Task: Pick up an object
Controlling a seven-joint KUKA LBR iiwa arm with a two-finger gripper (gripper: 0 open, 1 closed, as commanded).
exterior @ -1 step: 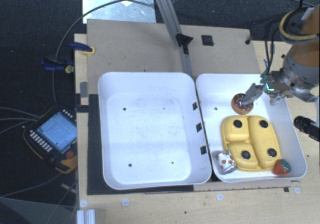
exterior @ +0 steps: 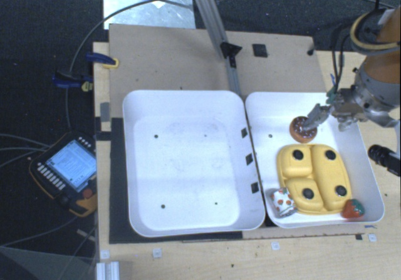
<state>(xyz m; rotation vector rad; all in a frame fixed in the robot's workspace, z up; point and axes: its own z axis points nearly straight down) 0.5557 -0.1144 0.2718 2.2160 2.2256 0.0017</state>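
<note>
With the end effector (exterior: 308, 123) over the brown disc (exterior: 302, 129) near the right bin's (exterior: 269, 109) back edge, jaw state indeterminate, an off-centre closure risks pushing the disc aside.

Overhead, slanted — both bins (exterior: 188, 100), arm right

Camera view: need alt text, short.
The gripper hangs over a small brown round object in the right bin, above a large yellow block, a small white toy and a red piece. The left bin sits alongside.
</note>
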